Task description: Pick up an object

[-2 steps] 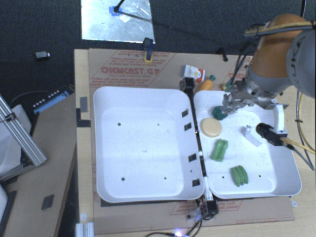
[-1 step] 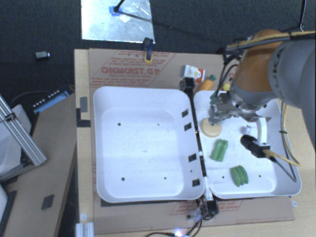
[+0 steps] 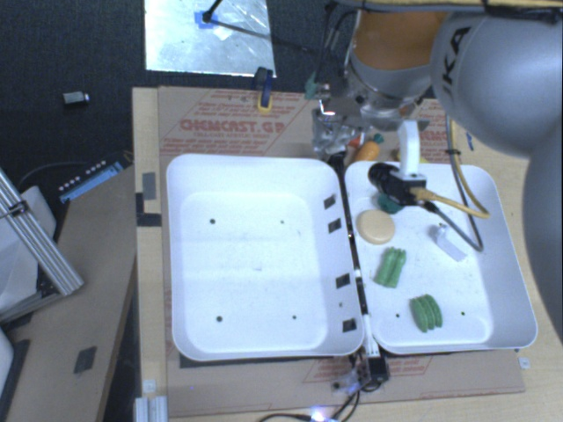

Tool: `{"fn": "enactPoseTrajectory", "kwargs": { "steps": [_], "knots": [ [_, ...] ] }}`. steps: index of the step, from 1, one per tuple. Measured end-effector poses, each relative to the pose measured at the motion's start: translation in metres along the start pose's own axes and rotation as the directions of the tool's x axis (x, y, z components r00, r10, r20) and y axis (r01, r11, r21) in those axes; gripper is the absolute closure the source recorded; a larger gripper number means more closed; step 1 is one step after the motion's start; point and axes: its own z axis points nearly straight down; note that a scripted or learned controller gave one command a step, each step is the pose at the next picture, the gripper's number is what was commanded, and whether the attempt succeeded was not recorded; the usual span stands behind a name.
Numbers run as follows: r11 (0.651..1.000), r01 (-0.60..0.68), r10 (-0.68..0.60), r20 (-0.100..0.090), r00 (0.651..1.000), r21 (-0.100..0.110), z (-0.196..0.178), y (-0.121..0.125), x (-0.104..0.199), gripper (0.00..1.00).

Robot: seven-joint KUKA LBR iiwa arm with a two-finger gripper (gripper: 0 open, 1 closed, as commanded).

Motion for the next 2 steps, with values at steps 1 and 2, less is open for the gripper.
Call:
{"fn": "enactPoseTrajectory", "kwargs": {
  "steps": [1, 2],
  "knots": [
    [1.0, -0.011, 0.011, 0.007, 1.0, 0.016, 0.017, 0.053, 0.044, 1.0],
    [0.999, -0.012, 0.012, 0.01, 1.0, 0.034, 0.082, -0.062, 0.061, 1.0]
  ]
}}
